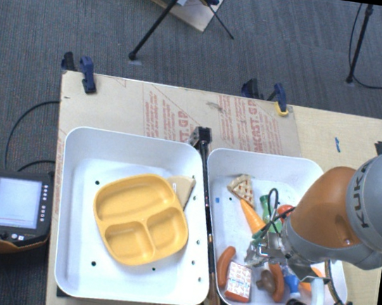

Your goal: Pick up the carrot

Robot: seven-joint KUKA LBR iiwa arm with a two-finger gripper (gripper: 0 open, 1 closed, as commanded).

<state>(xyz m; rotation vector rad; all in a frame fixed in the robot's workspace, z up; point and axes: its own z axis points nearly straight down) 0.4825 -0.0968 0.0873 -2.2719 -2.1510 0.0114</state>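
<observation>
The carrot (251, 216) is an orange cone lying at a slant in the right white bin (303, 166), just below a waffle piece (243, 188). My gripper (262, 251) hangs low in the bin, a little below and to the right of the carrot's thick end. The arm's orange band and grey wrist cover the bin's right half. I see nothing lifted off the bin floor.
Around the gripper lie a green item (268, 204), a red sausage (224, 265), a small printed box (239, 280), a brown piece (275, 282) and a blue piece (291, 280). The left bin (75, 166) holds a yellow divided plate (141, 217) and a tan wedge (185, 187).
</observation>
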